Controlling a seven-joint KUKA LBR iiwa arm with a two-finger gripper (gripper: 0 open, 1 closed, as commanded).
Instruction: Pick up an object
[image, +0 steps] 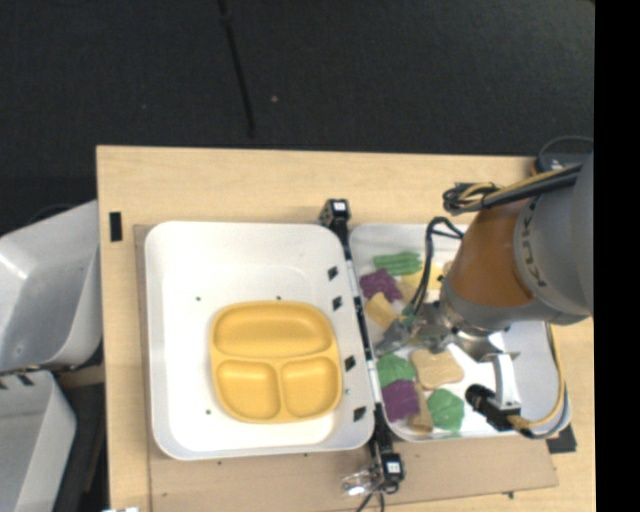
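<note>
A flat, light brown wooden surface (250, 185) fills the middle of the view. Its top edge is straight and its grain looks pale and smooth. All around it lies a dark black floor (300, 70), which looks soft, like carpet. A thin dark line (238, 70) runs across the floor, down toward the wood. On the left side, next to the wood, sit some shiny white plastic shapes (45, 290) with round corners. The light is bright and even on the wood.

a yellow tray (272, 373) in a white bin (170, 330); green (446, 409), purple (400, 398) and tan (438, 370) pieces beside it; grey arm (560, 250) with orange band (487, 262).
</note>
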